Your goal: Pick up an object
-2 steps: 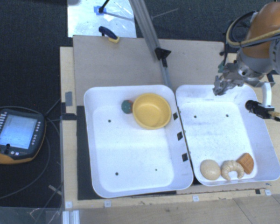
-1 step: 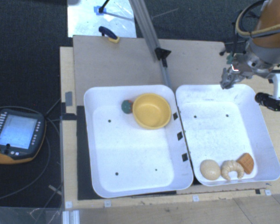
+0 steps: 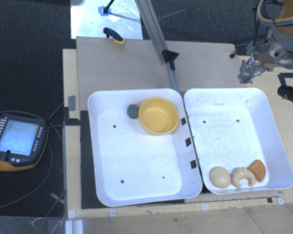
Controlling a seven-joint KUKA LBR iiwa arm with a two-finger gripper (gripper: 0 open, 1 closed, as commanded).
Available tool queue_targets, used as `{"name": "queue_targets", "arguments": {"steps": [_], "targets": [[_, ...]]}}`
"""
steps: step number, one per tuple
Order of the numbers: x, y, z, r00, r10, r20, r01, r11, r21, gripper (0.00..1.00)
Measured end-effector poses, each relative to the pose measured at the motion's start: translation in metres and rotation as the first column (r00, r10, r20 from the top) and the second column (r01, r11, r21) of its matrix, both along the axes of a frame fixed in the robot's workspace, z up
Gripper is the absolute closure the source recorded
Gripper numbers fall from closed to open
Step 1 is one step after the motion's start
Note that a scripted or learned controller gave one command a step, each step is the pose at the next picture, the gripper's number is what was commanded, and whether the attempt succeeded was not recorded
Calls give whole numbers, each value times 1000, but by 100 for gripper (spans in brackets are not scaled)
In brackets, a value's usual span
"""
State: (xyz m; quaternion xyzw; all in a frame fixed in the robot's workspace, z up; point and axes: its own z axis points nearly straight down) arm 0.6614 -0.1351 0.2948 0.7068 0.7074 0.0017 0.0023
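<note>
At two o'clock, beyond the right bin (image 3: 276,130), the claw (image 3: 247,75) is seen above the bench (image 3: 205,62); its opening cannot be told.

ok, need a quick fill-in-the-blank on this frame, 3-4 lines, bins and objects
1. The yellow bowl sits in the ____ bin.
2. The small dark green ball lies just ____ of the bowl in this view.
3. The croissant-shaped piece lies between the pale egg-shaped piece and the ____ piece.
4. The gripper hangs beyond the far edge of the ____ bin.

Missing words: left; left; orange; right
</note>
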Motion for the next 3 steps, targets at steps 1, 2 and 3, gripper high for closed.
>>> {"name": "queue_targets", "arguments": {"steps": [1, 2, 3], "targets": [[-1, 57, -2, 1000, 4, -4, -4, 1000, 2, 100], [10, 103, -19, 1000, 3, -6, -3, 1000, 2, 100], [11, 162, -35, 1000, 3, -6, -3, 1000, 2, 100]]}}
